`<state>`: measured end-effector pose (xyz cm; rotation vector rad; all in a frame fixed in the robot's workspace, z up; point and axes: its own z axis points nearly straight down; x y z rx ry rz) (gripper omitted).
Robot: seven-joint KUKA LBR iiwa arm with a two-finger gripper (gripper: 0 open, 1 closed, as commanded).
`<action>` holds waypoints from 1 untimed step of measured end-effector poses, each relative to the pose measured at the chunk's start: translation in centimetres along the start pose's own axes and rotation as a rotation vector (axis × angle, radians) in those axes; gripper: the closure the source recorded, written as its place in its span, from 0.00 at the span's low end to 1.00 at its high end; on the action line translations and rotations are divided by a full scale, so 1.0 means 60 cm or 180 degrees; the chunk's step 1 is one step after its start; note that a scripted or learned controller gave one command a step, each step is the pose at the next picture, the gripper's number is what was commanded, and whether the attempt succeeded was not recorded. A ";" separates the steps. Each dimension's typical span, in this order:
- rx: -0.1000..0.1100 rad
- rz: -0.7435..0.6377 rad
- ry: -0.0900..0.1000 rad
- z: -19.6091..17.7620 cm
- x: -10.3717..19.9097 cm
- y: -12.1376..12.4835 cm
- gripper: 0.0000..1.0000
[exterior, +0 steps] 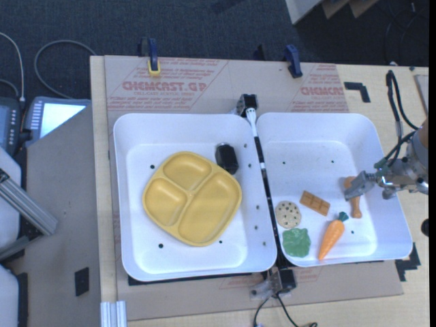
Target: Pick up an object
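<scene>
Approach step: gripper low in right bin, open/closed state can't tell, near carrot & brown bar; next needs centring over one.
</scene>
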<state>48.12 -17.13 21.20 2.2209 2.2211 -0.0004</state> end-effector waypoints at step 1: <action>0.0008 0.0001 0.0008 0.099 -0.005 0.008 0.00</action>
